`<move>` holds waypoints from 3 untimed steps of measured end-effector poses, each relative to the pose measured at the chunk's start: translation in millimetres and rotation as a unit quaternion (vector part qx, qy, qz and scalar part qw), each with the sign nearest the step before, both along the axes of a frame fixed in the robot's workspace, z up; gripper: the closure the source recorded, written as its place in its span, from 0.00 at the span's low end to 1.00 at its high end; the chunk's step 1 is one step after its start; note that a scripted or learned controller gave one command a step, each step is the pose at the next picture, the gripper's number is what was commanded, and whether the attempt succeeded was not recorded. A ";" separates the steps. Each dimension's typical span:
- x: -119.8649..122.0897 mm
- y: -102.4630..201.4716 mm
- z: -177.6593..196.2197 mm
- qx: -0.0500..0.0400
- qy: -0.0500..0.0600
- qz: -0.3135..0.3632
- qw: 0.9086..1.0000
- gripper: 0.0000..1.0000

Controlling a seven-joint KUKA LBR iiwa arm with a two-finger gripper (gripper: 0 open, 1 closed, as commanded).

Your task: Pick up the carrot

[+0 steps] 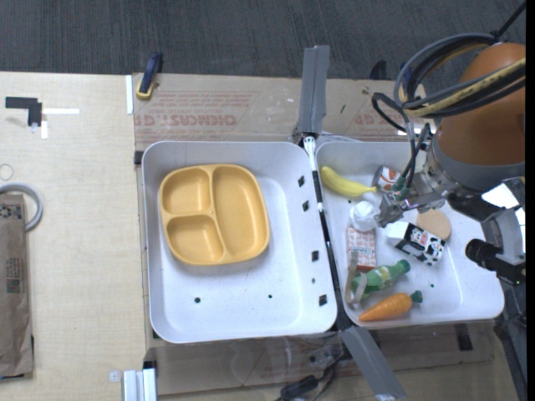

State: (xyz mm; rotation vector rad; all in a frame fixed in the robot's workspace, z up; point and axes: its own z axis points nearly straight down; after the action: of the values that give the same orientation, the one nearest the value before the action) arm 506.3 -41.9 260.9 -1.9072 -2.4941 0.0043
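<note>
We find the carrot (389,307) in the right bin (476,307), close to its near wall, just below a green bottle (378,277). From the gripper (399,200), which hovers over the bin's middle beside a banana (346,184), the carrot lies toward the near edge of the view, well apart. Its long axis runs roughly left to right, tilted slightly, green tuft at the right end. It is orange, tapered and smooth, likely a plastic toy. Whether the gripper stands apart or together, we cannot tell.

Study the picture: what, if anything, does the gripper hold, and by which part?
Cannot be told. The gripper hangs over the right bin; the carrot lies apart, untouched.
</note>
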 end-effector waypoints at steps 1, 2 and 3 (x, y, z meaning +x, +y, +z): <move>0.0 -0.2 0.1 0.000 0.000 0.000 1.000 0.00; 0.5 -1.2 7.9 -0.001 0.001 -0.002 1.000 1.00; 5.4 82.4 -68.8 -0.001 0.000 -0.072 0.997 1.00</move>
State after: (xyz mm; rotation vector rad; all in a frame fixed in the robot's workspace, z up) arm 511.7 40.5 192.0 -2.0820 -2.3503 0.0062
